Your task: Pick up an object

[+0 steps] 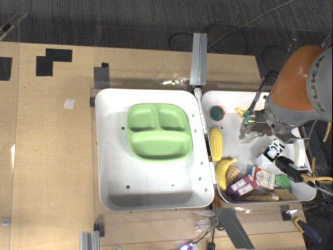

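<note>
Corn cob (215, 144), one; banana (225, 170), one

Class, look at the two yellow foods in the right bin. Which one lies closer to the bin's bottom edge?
The banana. It is curved and sits below the corn cob, which is straight and lies higher along the bin's left wall.

Light wooden bench (47, 155) fills the frame, black square markings (52, 60) up at ten o'clock. Dark grey carpet (130, 9) runs along twelve, a black cable (270, 7) snaking across it toward one o'clock.
</note>
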Action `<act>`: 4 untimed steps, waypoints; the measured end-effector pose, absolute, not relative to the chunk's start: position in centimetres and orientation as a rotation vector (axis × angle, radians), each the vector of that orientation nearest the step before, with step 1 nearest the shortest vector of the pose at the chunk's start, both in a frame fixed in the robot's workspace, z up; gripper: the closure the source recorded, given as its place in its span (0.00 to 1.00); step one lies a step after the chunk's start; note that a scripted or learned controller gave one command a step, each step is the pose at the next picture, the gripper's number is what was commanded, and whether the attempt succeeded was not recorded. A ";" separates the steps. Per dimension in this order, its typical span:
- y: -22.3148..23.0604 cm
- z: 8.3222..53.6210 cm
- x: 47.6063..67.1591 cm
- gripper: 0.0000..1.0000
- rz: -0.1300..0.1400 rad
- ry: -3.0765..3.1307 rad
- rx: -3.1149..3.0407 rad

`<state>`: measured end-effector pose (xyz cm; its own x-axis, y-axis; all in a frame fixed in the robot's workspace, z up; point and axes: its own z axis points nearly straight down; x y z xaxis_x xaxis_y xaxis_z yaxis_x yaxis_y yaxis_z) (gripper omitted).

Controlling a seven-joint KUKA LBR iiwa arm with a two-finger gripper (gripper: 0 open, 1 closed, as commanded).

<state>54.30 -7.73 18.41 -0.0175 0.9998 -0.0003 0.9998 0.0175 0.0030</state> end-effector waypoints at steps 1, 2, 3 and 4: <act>-15.2 14.3 53.2 1.00 0.002 2.325 2.110; -13.5 14.3 50.6 1.00 0.002 2.176 2.266; -8.6 15.0 57.8 1.00 0.002 2.341 2.094; -8.6 15.0 57.8 0.00 0.002 2.341 2.094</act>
